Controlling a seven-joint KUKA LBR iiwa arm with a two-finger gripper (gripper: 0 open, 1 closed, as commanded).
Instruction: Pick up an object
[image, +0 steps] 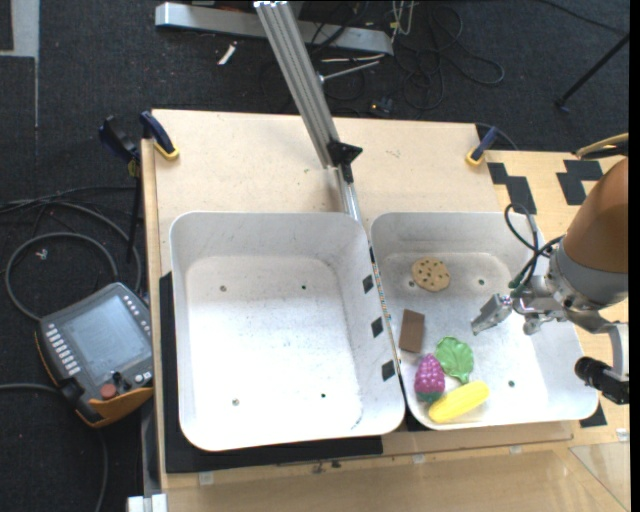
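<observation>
The gripper (492, 313) is seen over the right bin (520, 395), above bare floor right of the toys; whether it is apart or together cannot be told; nothing is seen between it. In that bin are found a cookie (431, 274) near the back, a brown block (412, 330) by the left wall, and a cluster at the front: purple grapes (430, 376) touching a green leaf (455, 357), yellow corn (458, 401) just below. The left bin (200, 240) sits alongside; both rest on a pale wooden bench (250, 160) over dark carpet (70, 60); a handheld controller (95, 350) lies left, cables (440, 50) beyond.
</observation>
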